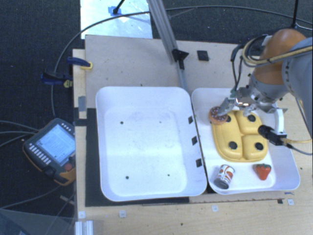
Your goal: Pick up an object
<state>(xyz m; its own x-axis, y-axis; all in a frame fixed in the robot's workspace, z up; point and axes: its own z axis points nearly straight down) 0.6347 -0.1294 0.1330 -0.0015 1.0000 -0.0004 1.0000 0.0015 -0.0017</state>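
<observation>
My gripper (228,107) hangs low over the upper left part of the right bin (293,180). Its tip is right beside a small pink-brown doughnut (217,116), which rests against the upper left edge of a yellow four-lobed block (240,136). At the front of the same bin, a small printed can (224,176) lies on its side. A red strawberry (263,171) lies to the can's right. The arm's body covers the bin's upper right corner.
The left bin (144,141) sits beside the right one, with small black clips along their shared edge. A grey pole (164,23) slants over the bench's back. A teach pendant (51,148) lies off the bench to the left, and cables run around it.
</observation>
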